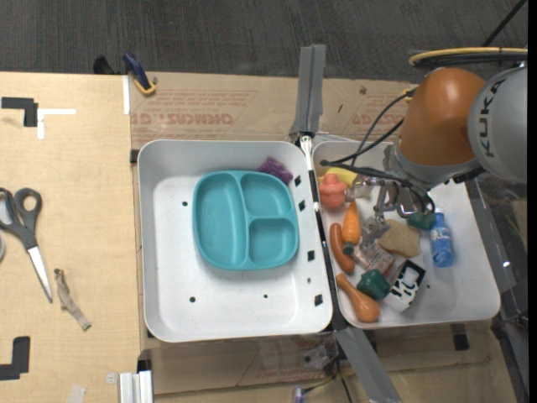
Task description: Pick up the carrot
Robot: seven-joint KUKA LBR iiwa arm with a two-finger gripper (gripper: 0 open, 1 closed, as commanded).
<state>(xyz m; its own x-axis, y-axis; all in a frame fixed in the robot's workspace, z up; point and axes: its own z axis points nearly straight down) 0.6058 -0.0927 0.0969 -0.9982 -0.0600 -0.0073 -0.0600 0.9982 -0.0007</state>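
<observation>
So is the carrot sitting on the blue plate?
No, the carrot lies in the right bin among other toys, while the blue plate sits in the left bin.

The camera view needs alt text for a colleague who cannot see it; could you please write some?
A grey and orange robot arm's gripper hovers over the right bin, above a jumble of toy food that includes a small orange carrot. The left bin holds a teal divided plate, and scissors lie on the bench to the left.
</observation>
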